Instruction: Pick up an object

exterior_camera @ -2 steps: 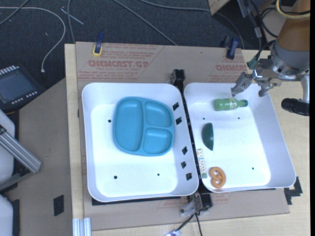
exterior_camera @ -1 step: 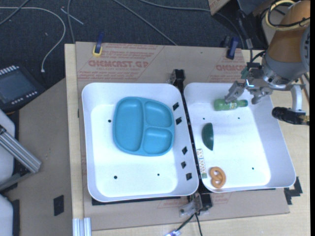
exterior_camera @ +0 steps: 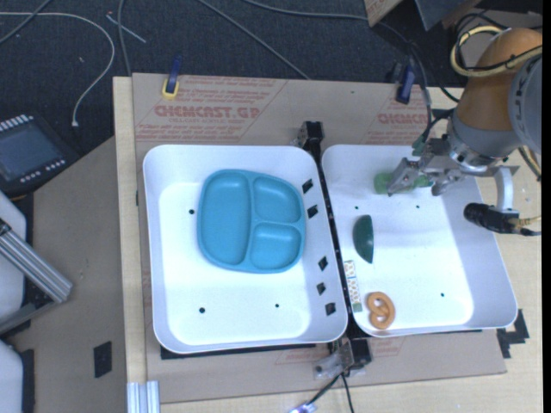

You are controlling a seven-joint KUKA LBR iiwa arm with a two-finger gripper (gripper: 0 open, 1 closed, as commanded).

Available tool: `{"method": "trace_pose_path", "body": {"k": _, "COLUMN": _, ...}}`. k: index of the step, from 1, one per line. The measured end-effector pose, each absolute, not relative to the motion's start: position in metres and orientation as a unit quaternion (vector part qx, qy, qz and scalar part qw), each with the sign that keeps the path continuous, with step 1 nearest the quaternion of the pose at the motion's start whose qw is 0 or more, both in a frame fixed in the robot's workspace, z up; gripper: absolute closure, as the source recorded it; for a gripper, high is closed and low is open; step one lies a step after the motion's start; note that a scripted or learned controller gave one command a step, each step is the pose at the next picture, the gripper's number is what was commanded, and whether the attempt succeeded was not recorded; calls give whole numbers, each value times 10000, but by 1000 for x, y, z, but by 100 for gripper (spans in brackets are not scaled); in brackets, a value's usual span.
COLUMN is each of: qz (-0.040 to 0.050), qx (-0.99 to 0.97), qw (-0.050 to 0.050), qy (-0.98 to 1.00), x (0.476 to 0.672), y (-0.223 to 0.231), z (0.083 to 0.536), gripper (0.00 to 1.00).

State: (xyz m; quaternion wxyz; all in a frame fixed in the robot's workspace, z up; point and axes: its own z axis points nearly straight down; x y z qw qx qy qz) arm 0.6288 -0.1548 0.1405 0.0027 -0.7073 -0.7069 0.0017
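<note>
progress: early, nothing lifted | gripper (exterior_camera: 419, 176) hovering low in right bin (exterior_camera: 482, 308), jaws state unclear | green object (exterior_camera: 384, 180) lying just beside it, pretzel (exterior_camera: 380, 309) untouched | remaining: grasp, lift

Reached in from the right edge, the grey arm (exterior_camera: 508, 84) with its orange band just above the wrist, bent down over the far part of the right bin (exterior_camera: 448, 274). Gripper (exterior_camera: 411, 179) hung low over that bin's far left quarter, pointing toward the divider between the bins, fingers spread in a visible gap, nothing seen between them.
</note>
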Motion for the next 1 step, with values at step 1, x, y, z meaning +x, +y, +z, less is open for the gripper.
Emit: {"method": "trace_pose_path", "body": {"k": 1, "qz": 15, "qx": -7070, "qw": 28, "qy": -7072, "x": 628, "y": -154, "z": 88, "gripper": 0}}
